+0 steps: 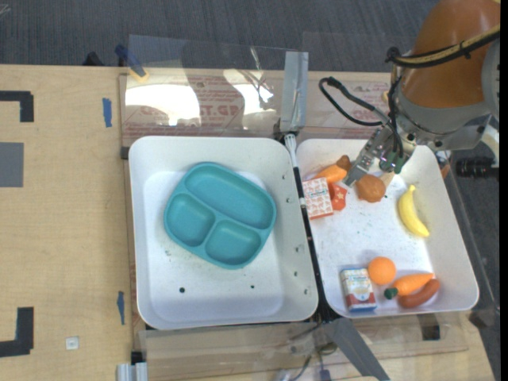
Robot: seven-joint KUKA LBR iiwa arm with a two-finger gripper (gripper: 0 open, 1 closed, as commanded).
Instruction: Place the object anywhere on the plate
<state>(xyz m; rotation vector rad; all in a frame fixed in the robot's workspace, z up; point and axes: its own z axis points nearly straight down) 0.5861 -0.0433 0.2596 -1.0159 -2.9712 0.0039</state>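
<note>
Clear plate [220, 213]; toys crowding right bin [456, 248].

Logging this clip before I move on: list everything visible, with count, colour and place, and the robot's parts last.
bins: 2, white, side by side on the bench
plate: 1, teal, three compartments, in the left bin
banana: 1, yellow, right bin, right side
brown round item: 1, right bin, top, just below the pincer
carrot: 1, orange, right bin, top left
red-and-white packet: 1, right bin, left edge
orange: 1, right bin, lower part
small carton: 1, red and blue, right bin, bottom
second carrot: 1, orange, bottom right
arm: 1, grey and orange, upper right
pincer: 1, over the right bin's top
</note>
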